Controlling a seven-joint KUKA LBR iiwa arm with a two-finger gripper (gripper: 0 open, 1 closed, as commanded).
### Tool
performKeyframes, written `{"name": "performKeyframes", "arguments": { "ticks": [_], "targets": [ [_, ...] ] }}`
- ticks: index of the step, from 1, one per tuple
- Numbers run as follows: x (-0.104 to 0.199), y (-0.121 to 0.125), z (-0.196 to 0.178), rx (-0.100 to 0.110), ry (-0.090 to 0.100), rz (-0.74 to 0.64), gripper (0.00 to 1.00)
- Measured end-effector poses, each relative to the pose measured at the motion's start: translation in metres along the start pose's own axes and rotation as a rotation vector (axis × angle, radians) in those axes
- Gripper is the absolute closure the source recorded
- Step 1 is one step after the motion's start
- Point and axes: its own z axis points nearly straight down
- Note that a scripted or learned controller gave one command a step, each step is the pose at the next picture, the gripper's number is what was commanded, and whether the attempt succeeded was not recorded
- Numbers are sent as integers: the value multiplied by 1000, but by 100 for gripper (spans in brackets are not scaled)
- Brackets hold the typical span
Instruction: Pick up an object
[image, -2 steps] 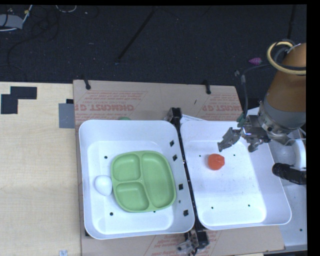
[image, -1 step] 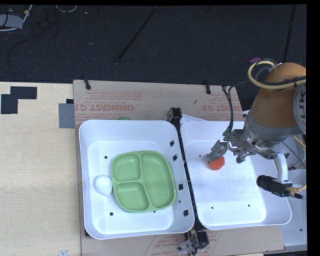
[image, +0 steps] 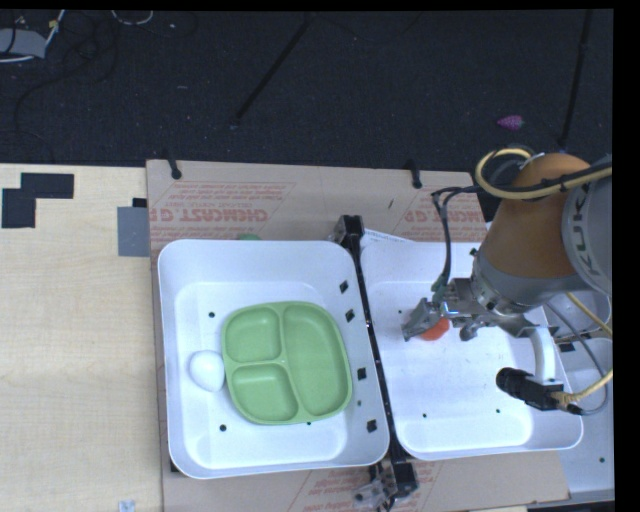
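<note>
A small red-orange object (image: 433, 331) lies on the floor of the right bin (image: 470, 420), near its middle. My gripper (image: 438, 334) is low over it, reaching in from the right. The gripper is open, one finger (image: 413, 326) to the left of the red-orange object and the other to its right. The object sits close against the left finger; whether they touch I cannot tell. Part of the object is hidden under the gripper body.
The left bin (image: 190, 270) holds a green divided plate (image: 286, 361) and a white ball (image: 207, 371) touching the plate's left edge. A black divider (image: 364, 330) runs between the two bins. Bare white floor lies in front of the gripper.
</note>
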Motion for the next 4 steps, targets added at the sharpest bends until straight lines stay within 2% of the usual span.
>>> {"name": "performKeyframes", "arguments": {
  "ticks": [1,2,3,4],
  "targets": [
    [1,0,44,0,0,0,0],
    [-1,1,31,-3,0,8,100],
    [2,-2,-31,-12,-1,0,100],
    [0,-2,-35,-7,-1,4,100]
  ]
}}
